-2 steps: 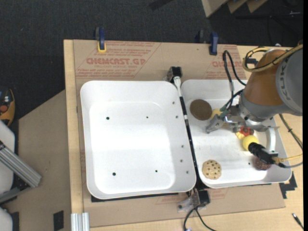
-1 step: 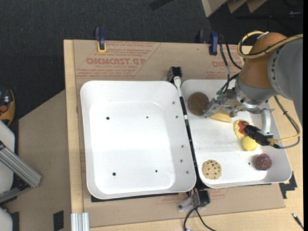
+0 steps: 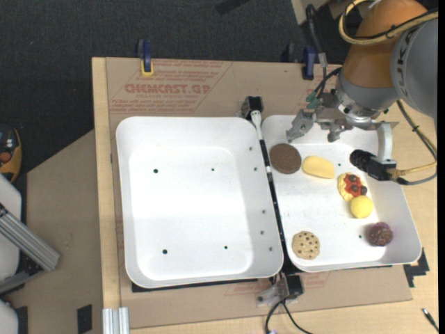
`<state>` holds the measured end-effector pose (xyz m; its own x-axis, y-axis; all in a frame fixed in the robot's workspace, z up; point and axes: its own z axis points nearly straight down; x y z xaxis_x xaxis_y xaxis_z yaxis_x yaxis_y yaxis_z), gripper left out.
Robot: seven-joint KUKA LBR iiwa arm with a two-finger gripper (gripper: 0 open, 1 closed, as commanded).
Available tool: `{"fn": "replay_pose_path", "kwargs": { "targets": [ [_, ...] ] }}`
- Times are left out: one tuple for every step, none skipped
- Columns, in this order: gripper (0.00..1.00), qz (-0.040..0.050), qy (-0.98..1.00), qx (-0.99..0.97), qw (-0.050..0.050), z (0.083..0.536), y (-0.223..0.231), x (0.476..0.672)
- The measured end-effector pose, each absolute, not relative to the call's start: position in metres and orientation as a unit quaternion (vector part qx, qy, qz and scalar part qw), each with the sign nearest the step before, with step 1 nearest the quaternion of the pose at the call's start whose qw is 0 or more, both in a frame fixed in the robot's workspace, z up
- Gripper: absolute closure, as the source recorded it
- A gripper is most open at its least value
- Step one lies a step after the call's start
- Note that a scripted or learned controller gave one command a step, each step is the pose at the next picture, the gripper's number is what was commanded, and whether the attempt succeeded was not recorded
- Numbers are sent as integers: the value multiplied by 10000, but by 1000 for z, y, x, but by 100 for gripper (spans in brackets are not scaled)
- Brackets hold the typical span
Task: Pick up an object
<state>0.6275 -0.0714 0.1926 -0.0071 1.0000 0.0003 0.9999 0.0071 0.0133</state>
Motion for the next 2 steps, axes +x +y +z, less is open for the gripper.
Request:
{"fn": "replay_pose_path", "kwargs": {
  "targets": [
    [0,-22,7064,7078,-25,101,-99,632],
    [0,17,7070,7072,14,87,-115,648]
  ]
}}
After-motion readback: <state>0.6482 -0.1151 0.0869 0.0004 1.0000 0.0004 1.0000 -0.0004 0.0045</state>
